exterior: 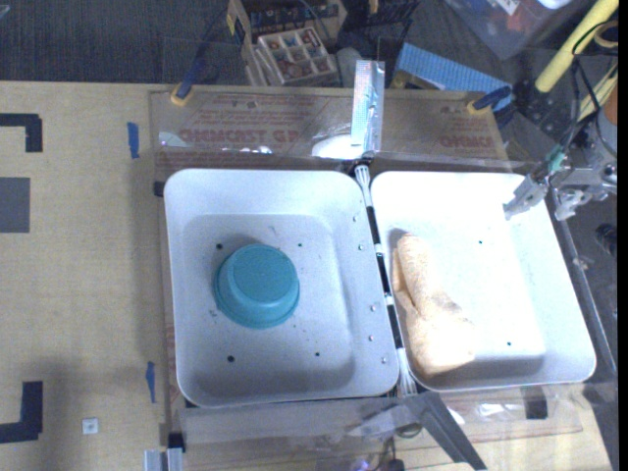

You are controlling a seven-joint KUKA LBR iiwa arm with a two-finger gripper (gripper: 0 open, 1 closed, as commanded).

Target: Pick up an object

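A teal bowl [257, 284] lies upside down in the left white bin [191, 204], a little left of its middle. A tan, bread-like lump [428, 305] rests along the left wall of the right white bin [549, 292], reaching down to its front edge. My gripper [527, 195] hovers at the right bin's far right corner, well away from the lump and the bowl, with nothing seen in it. The arm behind it runs off the right edge.
A metal divider [378, 263] separates the two bins. Cardboard sheets [255, 126] lie behind the bins, with boxes, a blue block [446, 70] and cables further back. Wooden bench top [74, 263] spreads to the left.
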